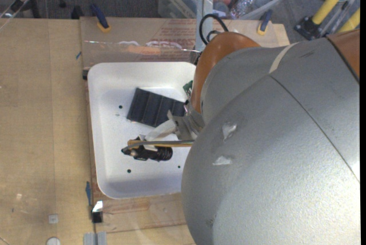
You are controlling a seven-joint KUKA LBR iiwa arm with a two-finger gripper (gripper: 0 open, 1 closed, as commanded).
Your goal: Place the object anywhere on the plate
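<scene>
The dark ribbed slab (153, 107), judged to be the object of the task because it is the plainest loose item in the bin, lies flat on the floor of the white bin (111, 172). It sits at about 1 o'clock from the bin's centre, apart from the bin walls. Its long axis runs from 10 o'clock to 4 o'clock, and the 4 o'clock end points at the tool (180, 123). The tool stands low in the bin at that end, either just beside the slab or touching it; which of the two cannot be told. From the tool, the slab therefore bears 10 o'clock, with its long axis nearly in line with that bearing. A grasp is thus judged to call for closure across the slab's short side. Whether the tool is wide, narrow or holding anything cannot be told, because the wrist hides its working end. The arm (274, 147), grey with an orange band (220, 49), enters from 3 o'clock and covers that side of the table (40, 101). The bearing from slab to plate cannot be given.
</scene>
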